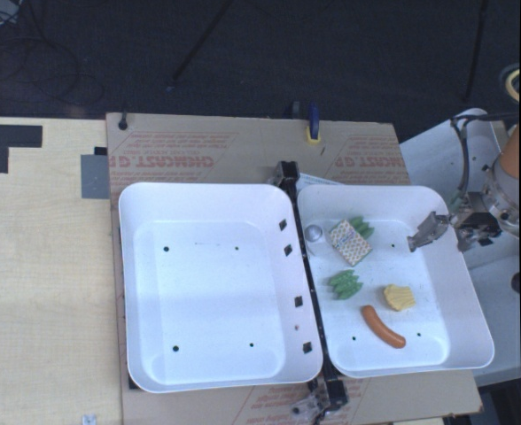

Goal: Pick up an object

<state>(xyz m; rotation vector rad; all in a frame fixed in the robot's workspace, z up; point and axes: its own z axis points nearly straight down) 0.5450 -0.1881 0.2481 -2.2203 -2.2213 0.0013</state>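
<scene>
From above, the gripper hangs over the right rim of the right bin, at middle right of the frame; whether it is spread or pressed together I cannot tell. In that bin a sausage lies at lower centre, its long axis slanting from upper left to lower right. Near it sit a yellow piece, a green toy, a checkered block and a small silver cap. The left bin fills the frame's centre

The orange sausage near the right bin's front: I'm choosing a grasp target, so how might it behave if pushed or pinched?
The sausage looks round and elongated, so it probably rolls sideways when nudged. Its smooth surface may slip from a pinch.
</scene>
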